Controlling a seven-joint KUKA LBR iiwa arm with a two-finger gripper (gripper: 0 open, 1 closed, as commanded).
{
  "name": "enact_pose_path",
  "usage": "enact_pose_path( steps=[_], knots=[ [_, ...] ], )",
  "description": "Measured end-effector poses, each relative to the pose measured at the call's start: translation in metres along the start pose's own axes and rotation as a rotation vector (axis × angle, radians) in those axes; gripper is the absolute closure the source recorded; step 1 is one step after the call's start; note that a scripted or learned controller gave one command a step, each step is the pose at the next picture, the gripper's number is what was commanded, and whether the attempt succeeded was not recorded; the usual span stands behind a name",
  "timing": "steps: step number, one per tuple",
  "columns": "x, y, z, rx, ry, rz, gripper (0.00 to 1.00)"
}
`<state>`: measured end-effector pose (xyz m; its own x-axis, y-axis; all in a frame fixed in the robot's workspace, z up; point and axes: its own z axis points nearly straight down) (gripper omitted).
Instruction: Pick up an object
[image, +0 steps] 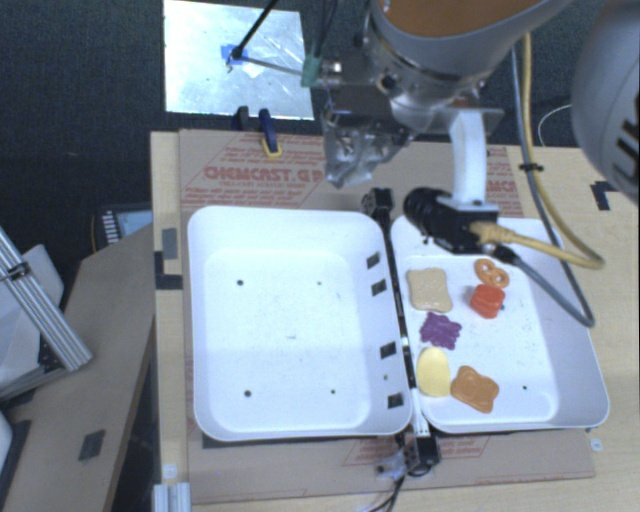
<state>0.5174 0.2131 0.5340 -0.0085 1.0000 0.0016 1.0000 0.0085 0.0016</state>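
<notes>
A: From the camera above, what lies in the bins?

B: The right bin (575, 375) holds six small toy foods, clustered in its left half. A beige bread slice (429, 289) sits nearest the divider, a pretzel (491, 270) to its right with an orange-red piece (486, 301) just below. Under the bread comes a purple piece (439, 329), then a pale yellow piece (433, 371) and an orange toast piece (474, 388) side by side.

A: And the claw?

B: The gripper (345, 160) hangs high over the cardboard beyond the far rim of the left bin (230, 240), well apart from every item. Whether it is released or clenched, I cannot tell; it is a blur of metal.

A: Room to move?

B: The right half of the right bin is bare. The yellow piece lies close to the divider; the pretzel is near a black fixture (445, 220) and a yellow cable (545, 247) at the far edge.
</notes>
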Motion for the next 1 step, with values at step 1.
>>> enact_pose_path(
  steps=[1],
  knots=[
    [-0.021, 0.0081, 0.1435, 0.014, -0.007, 0.009, 1.0]
  ],
)
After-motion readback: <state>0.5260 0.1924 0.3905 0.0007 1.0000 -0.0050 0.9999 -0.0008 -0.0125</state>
